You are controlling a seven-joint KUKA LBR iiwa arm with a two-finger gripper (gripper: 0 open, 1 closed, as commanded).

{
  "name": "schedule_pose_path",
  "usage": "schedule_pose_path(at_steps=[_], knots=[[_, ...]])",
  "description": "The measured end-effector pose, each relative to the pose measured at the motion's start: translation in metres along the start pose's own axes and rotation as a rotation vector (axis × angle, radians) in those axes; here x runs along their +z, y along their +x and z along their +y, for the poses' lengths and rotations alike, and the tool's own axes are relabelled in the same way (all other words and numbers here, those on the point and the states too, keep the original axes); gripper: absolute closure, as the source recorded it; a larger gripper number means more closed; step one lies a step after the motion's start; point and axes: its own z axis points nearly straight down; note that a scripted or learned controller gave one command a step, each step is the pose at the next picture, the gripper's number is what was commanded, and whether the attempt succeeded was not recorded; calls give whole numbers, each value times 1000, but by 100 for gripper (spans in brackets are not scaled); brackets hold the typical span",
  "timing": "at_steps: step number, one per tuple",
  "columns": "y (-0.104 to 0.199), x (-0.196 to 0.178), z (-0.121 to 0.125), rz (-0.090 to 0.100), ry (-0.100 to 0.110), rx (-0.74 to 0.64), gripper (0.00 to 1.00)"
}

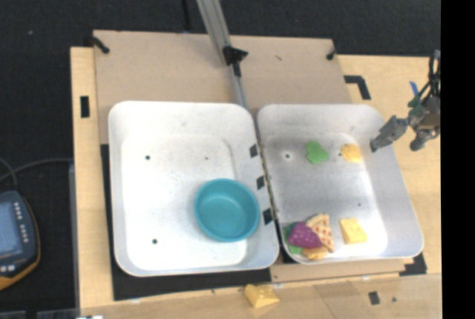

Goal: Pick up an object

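The right bin [386, 184] holds a green piece [317, 153], a small yellow piece [351, 153], a purple grape bunch [303, 236], an orange waffle-like wedge [321, 231] and a yellow block [353, 231]. My gripper [402, 138] hangs at the bin's upper right rim, to the right of the small yellow piece. Its fingers are spread open and nothing sits between them.
A teal bowl [226, 209] rests in the left bin [148, 132] near its lower right corner. A yellow wedge [261, 296] lies on the bench in front of the bins. A metal pole [211, 10] slants down to the bins' back edge.
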Motion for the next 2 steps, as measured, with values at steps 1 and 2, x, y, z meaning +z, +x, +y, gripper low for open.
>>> schedule_pose_path(at_steps=[1,2], knots=[[0,0,0,-1,0,-1,0],[-7,56,-4,-2,0,2,0]])
